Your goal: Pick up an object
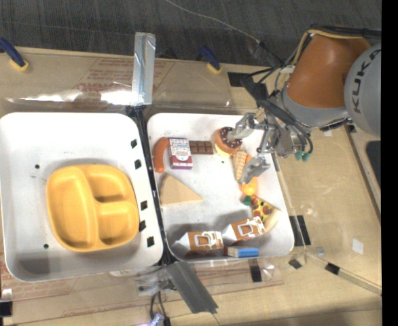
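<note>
Two fingers spread apart on gripper, hanging over right bin at its far right part. Nothing between them. One fingertip beside donut, other over ice-cream cone. Yellow tray lying in left bin.

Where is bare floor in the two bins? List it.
Left bin: bare strip all round the yellow divided tray. Right bin: a patch between the tan wedge, the waffle cone and the cartons below. Crowded along its top row and right side, where the pincer hangs.
</note>
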`<state>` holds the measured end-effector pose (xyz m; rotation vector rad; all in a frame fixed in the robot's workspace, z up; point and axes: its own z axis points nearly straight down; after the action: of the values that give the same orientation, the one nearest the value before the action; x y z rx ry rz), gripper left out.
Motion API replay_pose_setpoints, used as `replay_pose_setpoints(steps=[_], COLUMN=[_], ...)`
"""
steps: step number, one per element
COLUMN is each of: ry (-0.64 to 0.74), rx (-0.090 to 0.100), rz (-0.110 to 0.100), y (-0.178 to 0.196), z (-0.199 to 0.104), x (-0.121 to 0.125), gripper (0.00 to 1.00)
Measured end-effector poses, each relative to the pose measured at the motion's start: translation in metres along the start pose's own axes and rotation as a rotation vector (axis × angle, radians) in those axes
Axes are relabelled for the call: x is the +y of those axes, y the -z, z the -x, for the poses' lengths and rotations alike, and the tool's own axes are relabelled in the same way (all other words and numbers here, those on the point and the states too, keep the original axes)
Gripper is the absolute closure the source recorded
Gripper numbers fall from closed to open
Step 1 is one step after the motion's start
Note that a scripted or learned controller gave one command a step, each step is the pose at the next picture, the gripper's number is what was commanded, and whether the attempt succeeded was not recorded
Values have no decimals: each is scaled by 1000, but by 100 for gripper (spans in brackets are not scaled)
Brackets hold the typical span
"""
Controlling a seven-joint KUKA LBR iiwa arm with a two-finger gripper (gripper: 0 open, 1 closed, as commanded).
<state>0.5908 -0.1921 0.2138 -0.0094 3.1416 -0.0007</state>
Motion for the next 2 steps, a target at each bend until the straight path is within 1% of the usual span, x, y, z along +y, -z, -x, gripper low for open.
replay_pose_setpoints(steps=[1, 2], ry=[29, -66], rx=[-12, -6], rz=[-4, 0], y=[-117, -120], z=[-28, -12], x=[-18, 23], gripper=[0, 0])
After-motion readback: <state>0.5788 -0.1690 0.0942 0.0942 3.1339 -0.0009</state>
